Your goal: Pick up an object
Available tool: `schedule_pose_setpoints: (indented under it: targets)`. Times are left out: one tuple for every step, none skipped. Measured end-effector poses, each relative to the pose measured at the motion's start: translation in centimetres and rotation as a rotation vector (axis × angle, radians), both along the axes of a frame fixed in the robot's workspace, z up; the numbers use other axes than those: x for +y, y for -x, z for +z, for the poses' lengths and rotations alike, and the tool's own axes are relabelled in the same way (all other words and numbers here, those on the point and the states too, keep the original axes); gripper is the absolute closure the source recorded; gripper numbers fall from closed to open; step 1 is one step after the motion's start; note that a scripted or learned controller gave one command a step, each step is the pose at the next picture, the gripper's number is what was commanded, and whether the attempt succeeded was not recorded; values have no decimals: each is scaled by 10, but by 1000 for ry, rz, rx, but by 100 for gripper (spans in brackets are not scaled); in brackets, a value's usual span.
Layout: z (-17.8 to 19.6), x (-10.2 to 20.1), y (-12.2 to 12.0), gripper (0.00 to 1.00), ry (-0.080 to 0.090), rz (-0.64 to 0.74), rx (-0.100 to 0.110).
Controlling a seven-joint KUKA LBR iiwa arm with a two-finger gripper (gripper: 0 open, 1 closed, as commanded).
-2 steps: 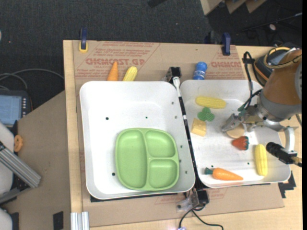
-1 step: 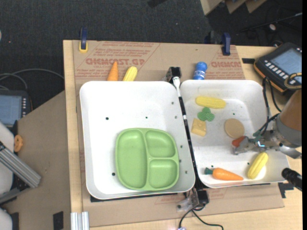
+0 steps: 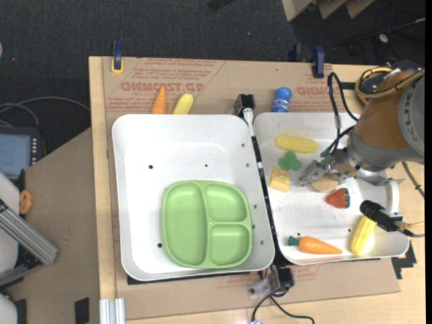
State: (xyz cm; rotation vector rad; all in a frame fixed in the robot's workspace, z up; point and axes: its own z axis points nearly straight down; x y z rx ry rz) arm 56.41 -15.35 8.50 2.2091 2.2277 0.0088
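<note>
Over the right bin (image 3: 378, 248) I've got the gripper (image 3: 314, 174) low, among the toy food. Finger spread: can't tell from this angle, and I see nothing clearly between them, so I'm not calling a grasp. Task looks not done yet: nothing lifted, every piece lies on the bin floor. Nearest candidates: cheese wedge (image 3: 280, 179) just left of the tips, green piece (image 3: 291, 160) just above-left, strawberry (image 3: 338, 198) just below-right. Corn cob (image 3: 296, 144) sits farther up, carrot (image 3: 317, 246) and second corn (image 3: 362, 235) near the front edge. Left bin holds the green divided plate (image 3: 206, 223).
</note>
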Motion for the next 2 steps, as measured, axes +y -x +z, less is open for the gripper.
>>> schedule_pose_setpoints:
  targets:
    - [0,6,-81,0,3,-1,9]
    - [16,-65,-97,0,-4,-8,33]
